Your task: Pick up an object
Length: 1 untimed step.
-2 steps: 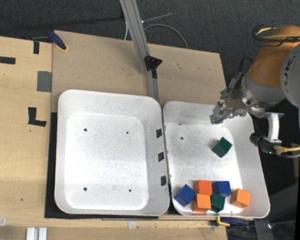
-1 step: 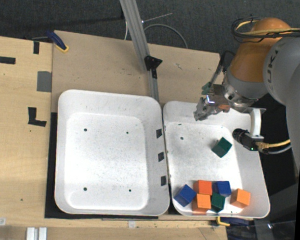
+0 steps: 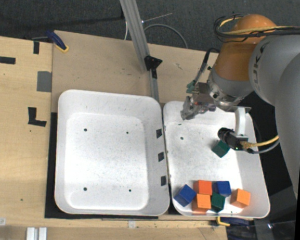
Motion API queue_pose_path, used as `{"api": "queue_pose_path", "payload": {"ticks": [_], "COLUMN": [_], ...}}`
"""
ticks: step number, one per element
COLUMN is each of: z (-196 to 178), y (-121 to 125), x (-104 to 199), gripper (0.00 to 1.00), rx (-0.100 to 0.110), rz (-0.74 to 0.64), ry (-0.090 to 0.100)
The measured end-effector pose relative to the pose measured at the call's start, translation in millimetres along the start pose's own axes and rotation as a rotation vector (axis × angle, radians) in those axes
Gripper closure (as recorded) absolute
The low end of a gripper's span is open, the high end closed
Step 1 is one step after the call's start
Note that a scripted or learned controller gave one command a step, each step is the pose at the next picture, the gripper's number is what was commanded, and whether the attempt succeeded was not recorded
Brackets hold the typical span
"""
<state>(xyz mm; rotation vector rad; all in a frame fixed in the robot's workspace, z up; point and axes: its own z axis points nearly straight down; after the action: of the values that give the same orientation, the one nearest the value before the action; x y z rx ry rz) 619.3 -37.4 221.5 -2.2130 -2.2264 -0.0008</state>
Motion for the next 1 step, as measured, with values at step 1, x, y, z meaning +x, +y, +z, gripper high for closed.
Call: {"api": "queue_pose_path", "payload": {"ticks": [1], "z": [-12.6], "y": [-11.4], "x": [52.6], "gripper": [1.0], "rx": [0.0], "rz": [-0.001], "ry": [0.0]}}
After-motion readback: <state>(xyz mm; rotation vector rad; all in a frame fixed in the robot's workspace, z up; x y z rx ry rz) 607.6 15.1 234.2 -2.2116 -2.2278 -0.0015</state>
